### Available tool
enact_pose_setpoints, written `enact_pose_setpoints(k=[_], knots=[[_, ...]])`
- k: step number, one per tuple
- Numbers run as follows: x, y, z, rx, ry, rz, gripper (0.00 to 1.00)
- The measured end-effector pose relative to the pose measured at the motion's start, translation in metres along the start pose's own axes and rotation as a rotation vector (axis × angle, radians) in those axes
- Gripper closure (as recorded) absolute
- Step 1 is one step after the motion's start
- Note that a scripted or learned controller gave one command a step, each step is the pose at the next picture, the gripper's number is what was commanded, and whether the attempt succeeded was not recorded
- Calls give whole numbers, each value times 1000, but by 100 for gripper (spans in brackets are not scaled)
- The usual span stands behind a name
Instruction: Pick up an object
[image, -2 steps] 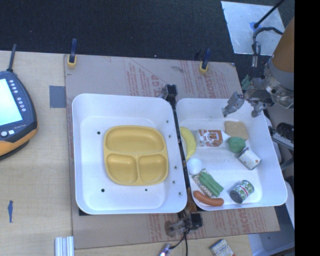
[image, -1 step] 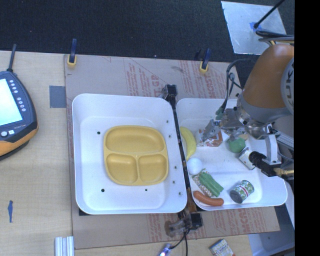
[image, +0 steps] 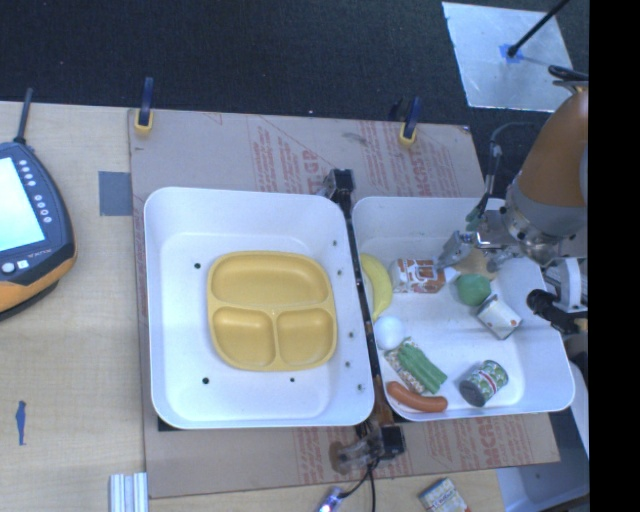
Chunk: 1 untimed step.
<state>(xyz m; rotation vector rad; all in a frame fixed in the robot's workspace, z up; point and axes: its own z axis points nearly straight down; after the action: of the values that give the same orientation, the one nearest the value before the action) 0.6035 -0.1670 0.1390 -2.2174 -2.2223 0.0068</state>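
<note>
I count two white bins (image: 160, 300); one yellow divided tray (image: 270, 308); one banana (image: 378, 283); one white egg (image: 388, 331); one green pod (image: 422, 368); one sausage (image: 417, 399); one tin can (image: 484, 382); one green ball (image: 473, 289); one white cup (image: 498, 316); one brown packet (image: 420, 276).

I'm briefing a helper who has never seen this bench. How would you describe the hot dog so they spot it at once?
Start at the right white bin, the one crowded with small items. Go to its near left corner, by the divider between the bins. The hot dog lies flat there, a long reddish-orange sausage just below the green packet and left of the tin can, the only red thing in the bin.
</note>
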Motion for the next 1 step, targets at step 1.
enact_pose_setpoints(k=[1], knots=[[64,-97,-7,1,2,-4,0]])
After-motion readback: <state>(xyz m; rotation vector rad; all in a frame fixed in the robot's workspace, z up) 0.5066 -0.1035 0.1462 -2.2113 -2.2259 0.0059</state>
